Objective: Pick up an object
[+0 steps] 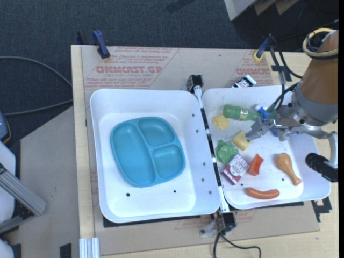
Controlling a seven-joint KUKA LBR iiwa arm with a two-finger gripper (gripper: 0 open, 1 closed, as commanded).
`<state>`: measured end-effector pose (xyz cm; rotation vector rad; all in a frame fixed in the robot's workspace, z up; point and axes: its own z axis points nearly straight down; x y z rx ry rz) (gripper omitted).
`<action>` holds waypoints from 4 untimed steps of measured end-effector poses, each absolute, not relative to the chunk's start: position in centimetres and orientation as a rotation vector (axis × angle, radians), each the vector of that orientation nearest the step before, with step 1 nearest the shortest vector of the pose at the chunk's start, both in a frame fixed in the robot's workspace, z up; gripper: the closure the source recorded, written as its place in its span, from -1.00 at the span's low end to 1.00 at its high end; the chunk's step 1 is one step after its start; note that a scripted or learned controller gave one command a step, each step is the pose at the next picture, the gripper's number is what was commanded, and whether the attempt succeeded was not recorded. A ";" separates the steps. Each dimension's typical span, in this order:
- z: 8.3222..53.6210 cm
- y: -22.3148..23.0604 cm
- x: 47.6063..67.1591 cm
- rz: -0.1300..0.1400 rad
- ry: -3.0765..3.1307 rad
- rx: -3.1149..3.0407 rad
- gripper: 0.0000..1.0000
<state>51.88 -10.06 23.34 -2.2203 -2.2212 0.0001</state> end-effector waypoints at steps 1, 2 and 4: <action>12.2 -12.3 57.3 0.001 -2.219 -2.222 -1.00; 8.6 -12.2 63.3 -0.004 -2.225 -2.223 -1.00; 9.6 -12.2 63.4 -0.005 -2.226 -2.225 -1.00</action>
